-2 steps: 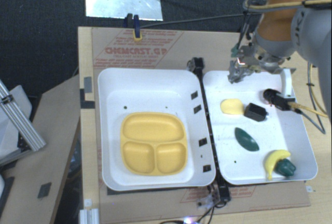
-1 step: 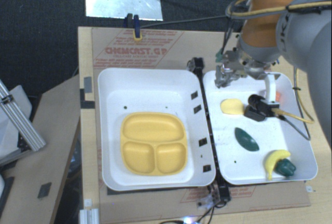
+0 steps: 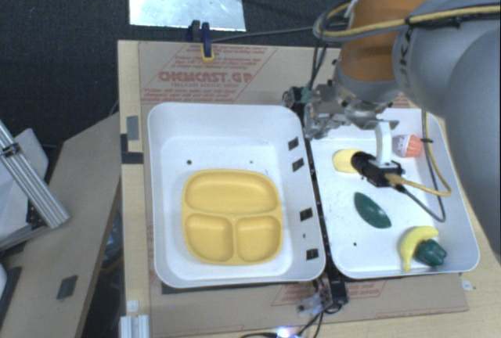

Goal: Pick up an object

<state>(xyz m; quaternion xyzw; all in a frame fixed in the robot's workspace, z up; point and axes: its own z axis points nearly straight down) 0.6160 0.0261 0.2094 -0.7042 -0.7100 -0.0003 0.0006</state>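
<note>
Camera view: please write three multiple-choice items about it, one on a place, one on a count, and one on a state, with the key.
1. The yellow divided tray lies
A in the left bin
B in the right bin
C outside both bins

2. Its compartments number
A two
B three
C five

3. The banana is
A lifted by the gripper
B lying in the right bin, apart from the gripper
C resting on the tray

Key:
1. A, the tray sits on the left bin's floor.
2. B, one wide hollow sits above two smaller ones.
3. B, the banana lies at the near corner and the gripper is at the far one.
</note>
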